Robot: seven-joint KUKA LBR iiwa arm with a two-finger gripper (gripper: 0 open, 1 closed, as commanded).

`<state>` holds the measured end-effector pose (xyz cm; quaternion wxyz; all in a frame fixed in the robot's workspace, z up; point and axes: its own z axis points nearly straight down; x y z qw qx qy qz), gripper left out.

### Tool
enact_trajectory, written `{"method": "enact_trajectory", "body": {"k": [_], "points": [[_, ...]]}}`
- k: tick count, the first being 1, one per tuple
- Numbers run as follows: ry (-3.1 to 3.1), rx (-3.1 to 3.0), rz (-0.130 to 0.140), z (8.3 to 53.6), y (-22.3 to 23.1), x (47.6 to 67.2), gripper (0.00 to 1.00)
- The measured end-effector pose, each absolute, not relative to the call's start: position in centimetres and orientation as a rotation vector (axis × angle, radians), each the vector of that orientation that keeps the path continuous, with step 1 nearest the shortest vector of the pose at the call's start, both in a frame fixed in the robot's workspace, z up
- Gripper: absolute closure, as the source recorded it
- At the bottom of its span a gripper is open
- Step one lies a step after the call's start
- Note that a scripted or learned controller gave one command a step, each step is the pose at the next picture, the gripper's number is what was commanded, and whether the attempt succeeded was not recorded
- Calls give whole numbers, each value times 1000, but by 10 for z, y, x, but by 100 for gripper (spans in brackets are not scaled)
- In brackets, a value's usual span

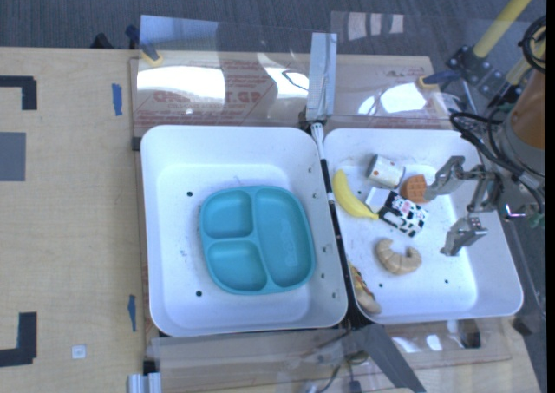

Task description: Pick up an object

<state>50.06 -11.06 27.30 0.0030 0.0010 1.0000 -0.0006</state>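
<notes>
Two metal fingers of the gripper [457,206] stand spread wide, holding nothing, right of the curved croissant [397,258]; a smooth yellow banana [349,196] lies to its upper left.

teal divided plate [257,239], left white bin [165,166]

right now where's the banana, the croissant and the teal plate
banana [349,195]: camera view, middle of its curve
croissant [397,258]: camera view, centre of its body
teal plate [257,239]: camera view, divider between compartments
</notes>
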Motion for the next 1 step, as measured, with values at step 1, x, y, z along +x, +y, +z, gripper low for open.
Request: {"method": "enact_trajectory", "body": {"k": [1], "points": [[3133, 236, 0, 198, -156, 551, 0]]}}
